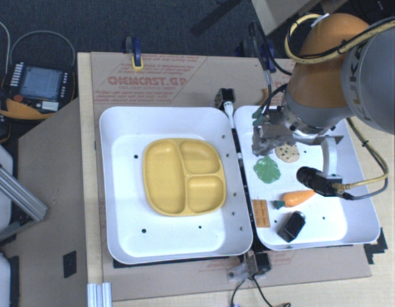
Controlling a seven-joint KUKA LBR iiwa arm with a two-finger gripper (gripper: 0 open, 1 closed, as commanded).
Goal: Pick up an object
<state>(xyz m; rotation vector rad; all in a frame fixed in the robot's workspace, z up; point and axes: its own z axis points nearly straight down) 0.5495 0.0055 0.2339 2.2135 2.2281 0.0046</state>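
Right bin (351,232), contents: green leaf-shaped piece (267,170) at left-centre; speckled cookie (287,152) just beyond it; carrot (297,198) nearer; black block (291,226) nearest. All judged light, rigid toys (probably slippery plastic); the carrot offers narrow sides across its middle. Gripper (269,141) low over the leaf and cookie; jaw state cannot be told.

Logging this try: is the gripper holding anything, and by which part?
Cannot be told. The gripper is low in the right bin beside the green piece and cookie.
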